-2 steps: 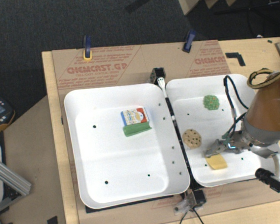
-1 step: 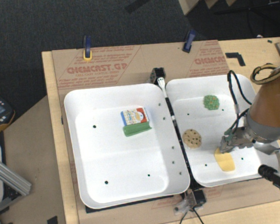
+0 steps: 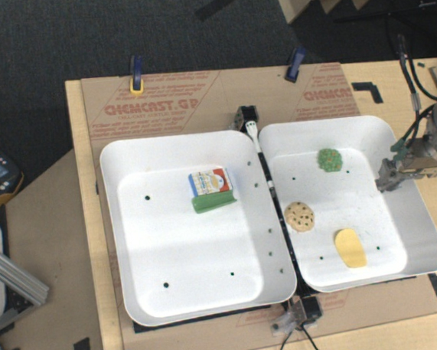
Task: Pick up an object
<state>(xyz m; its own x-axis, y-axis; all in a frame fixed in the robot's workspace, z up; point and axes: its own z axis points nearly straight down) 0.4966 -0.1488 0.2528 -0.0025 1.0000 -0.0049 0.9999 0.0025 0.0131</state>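
— What's the bench like from up there?

— A brown cardboard sheet (image 3: pixel 195 96) printed with red lettering lies over it, held at the far edge by two blue clamps (image 3: pixel 136 74), with dark carpet beyond. On it sit two shallow white plastic bins side by side, their inner rims touching: the left bin (image 3: pixel 176 290) and the right bin (image 3: pixel 381 270).

— And what's in them?

— In the left bin, toward its far middle, a small blue-and-white carton (image 3: pixel 208 182) lies with a flat green block (image 3: pixel 214 201) touching its near side. In the right bin there are three things, well apart: a fuzzy round green ball (image 3: pixel 329 159) at the far side, a round tan cookie with dark chips (image 3: pixel 299 216) near the inner rim, and a flat yellow oblong piece (image 3: pixel 350 248) toward the near side.

— Where are you?

— My grey two-finger gripper (image 3: pixel 388 175) sits at the right bin's outer rim (right at the wall, beside the green ball but apart from it). Whether my fingers are spread or closed I can't tell; nothing shows between them.
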